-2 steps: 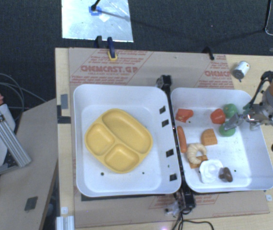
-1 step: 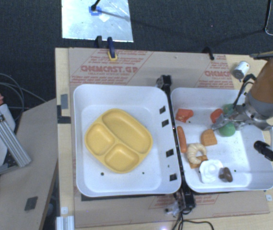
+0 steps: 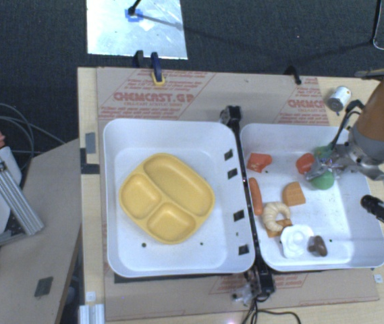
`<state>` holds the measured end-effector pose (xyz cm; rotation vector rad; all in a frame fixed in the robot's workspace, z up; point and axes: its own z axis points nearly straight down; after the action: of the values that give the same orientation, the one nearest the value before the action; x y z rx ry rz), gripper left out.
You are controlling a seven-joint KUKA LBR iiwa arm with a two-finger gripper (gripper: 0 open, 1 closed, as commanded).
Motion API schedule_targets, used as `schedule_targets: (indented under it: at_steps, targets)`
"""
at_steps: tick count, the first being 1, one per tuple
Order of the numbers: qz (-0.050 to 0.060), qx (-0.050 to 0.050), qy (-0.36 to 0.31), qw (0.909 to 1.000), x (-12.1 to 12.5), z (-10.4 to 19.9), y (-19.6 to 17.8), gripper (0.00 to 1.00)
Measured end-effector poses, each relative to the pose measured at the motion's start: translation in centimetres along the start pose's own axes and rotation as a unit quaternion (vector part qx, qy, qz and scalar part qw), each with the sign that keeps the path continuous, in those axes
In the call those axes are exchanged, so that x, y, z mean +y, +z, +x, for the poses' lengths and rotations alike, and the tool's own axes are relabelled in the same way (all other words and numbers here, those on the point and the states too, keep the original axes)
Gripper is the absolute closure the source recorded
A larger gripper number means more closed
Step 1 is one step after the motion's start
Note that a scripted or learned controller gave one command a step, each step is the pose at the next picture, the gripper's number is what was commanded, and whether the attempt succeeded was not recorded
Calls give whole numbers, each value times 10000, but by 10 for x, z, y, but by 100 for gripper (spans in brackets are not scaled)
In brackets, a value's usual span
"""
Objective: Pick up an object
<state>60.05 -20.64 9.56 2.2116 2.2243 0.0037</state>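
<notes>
Claw (image 3: 321, 167) sits low in the right bin (image 3: 353, 248), at a green object (image 3: 322, 179) beside a red piece (image 3: 305, 162); its grip state cannot be determined.

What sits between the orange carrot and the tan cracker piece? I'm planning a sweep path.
Bare white bin floor separates the carrot from the cracker piece, seen in the camera view.

Two shallow white plastic bins (image 3: 178, 132) are looking smooth and faintly glossy; the yellow three-compartment plastic plate (image 3: 167, 198) is showing a satin sheen.
</notes>
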Motion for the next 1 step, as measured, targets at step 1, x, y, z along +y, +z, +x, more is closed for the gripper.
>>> schedule_targets:
  at_steps: [1]
  targets:
    - [-17,13,-29,10000,9,87,-93,100]
